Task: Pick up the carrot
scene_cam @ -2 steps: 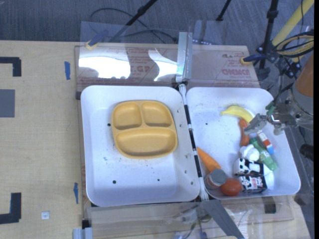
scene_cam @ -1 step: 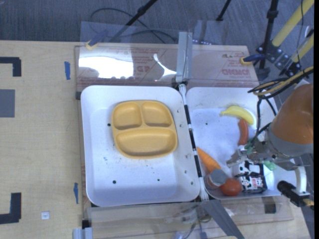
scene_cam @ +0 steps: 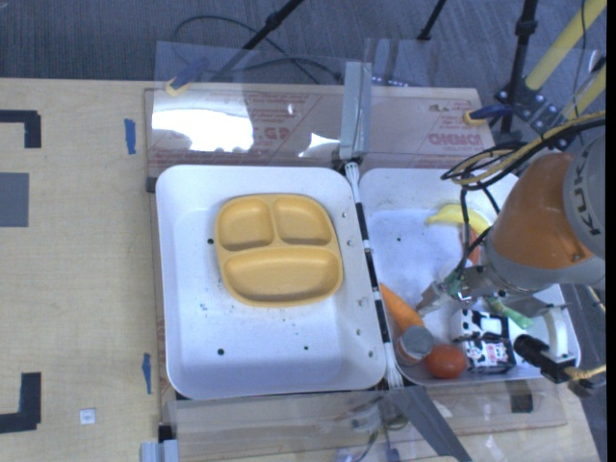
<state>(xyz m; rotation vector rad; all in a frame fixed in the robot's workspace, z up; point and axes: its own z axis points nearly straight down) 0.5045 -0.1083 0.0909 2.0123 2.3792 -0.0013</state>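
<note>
The carrot is an orange taper lying at a slant by the left wall of the right bin, its tip pointing up-left. My gripper hangs low over the right bin's middle, just right of the carrot's thick end and apart from it. The grey wrist and orange band of the arm cover the bin's right half. Nothing of the carrot shows inside the gripper.
A red tomato and a grey-topped round can sit just below the carrot. A banana lies at the bin's back. A black-and-white item lies under the wrist. The left bin holds a yellow divided plate.
</note>
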